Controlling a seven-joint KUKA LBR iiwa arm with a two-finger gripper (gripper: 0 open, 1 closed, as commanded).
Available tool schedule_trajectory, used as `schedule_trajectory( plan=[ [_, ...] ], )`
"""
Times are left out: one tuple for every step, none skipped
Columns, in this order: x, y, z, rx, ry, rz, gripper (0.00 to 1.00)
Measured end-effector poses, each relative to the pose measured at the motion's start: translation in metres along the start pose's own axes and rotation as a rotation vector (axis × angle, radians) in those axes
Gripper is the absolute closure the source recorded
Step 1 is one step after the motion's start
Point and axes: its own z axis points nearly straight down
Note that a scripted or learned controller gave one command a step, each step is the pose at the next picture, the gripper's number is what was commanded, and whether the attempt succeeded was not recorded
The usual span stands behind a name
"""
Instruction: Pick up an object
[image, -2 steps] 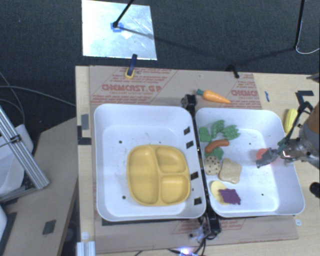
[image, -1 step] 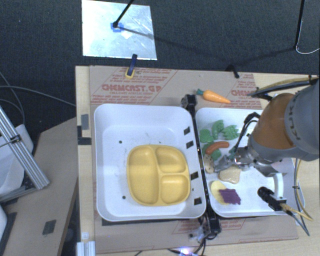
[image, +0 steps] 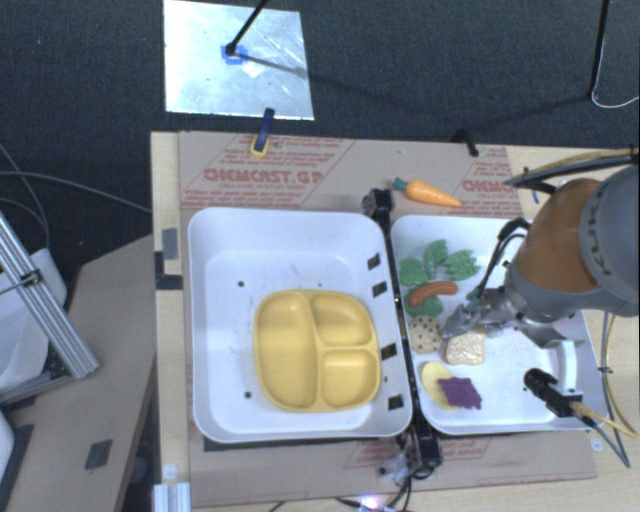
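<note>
Gripper (image: 468, 322) sits low in right bin (image: 520, 405), right above a beige cracker-like piece (image: 465, 349), near bin's middle; can't tell if fingers are open or shut, or gripping anything. Nearby: red sausage (image: 432, 291), green leaves (image: 440, 260), purple bit (image: 459, 392). Yellow divided tray (image: 318, 350) in left bin (image: 230, 245). Carrot (image: 428, 193) on worktop by far edge.

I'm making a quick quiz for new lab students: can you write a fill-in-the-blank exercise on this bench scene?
1. The yellow divided tray lies in the ____ bin.
2. The carrot lies outside the bins, on the ____.
3. The gripper is over the ____ bin.
4. The purple toy lies partly on a ____ piece.

Missing words: left; cardboard; right; yellow
</note>
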Motion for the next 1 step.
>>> schedule_trajectory(
  plan=[
    [0.0678, -0.0178, -0.0940, -0.004, 0.003, -0.009, 1.00]
  ],
)
